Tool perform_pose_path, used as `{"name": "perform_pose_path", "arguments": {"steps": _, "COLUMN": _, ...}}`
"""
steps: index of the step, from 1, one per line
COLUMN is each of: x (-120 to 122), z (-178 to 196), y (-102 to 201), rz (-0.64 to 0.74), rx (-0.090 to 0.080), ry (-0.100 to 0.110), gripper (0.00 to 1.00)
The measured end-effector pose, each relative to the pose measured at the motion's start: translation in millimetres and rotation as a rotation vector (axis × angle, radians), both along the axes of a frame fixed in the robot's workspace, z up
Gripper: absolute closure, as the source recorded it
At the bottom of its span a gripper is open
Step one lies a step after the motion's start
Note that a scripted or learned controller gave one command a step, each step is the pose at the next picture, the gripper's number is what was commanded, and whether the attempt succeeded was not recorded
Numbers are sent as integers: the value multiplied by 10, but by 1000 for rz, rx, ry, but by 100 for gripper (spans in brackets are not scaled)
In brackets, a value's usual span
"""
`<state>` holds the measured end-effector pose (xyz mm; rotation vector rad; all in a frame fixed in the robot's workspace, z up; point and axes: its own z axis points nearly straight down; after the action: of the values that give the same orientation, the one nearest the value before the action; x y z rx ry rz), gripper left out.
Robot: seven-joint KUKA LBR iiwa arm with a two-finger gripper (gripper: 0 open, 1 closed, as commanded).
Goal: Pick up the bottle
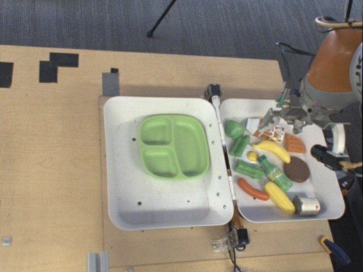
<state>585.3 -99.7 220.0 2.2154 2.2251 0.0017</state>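
Nearest the lens sits the arm's orange band (334,55), high at the right edge, so the wrist is carried well above the bench, presumably to keep clear of the clutter below.

Left to right:

Left bin (122,203): one green divided plate (173,146) lies flat near its middle, nothing on it. Likely set there as a drop-off spot, kept apart from the pile.

Right bin (334,205): everything else is crowded here. A green pepper-like piece (233,128) and a green cucumber-like piece (239,145) lie by the left wall. The bottle (274,173) is seen as green, lying on its side near the bin's middle, neck angled up-left; a green block (249,169) touches it on the left, a banana (272,150) lies just above, a corn cob (279,196) just below, and a brown disc (297,170) just to its right. A red sausage (253,190) lies below-left, a small can (307,206) at the lower right corner. A printed carton (273,133) and an orange wafer (294,143) lie at the upper part.

Gripper (286,116) is hung over the bin's upper edge, near the carton, well apart from the bottle. Claw state cannot be told: the metalwork is too jumbled to read. Nothing is seen held.

Judged: pick not yet started. Because the bottle is lying down and hemmed in on all sides, a clean grasp across its body is expected to be awkward; neighbours may be nudged or caught instead.
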Motion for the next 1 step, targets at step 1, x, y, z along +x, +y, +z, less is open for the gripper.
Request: {"name": "perform_pose_path", "arguments": {"steps": 1, "x": -250, "z": -1323, "y": 82, "rz": -105, "rx": 3, "ry": -4, "gripper": 0}}
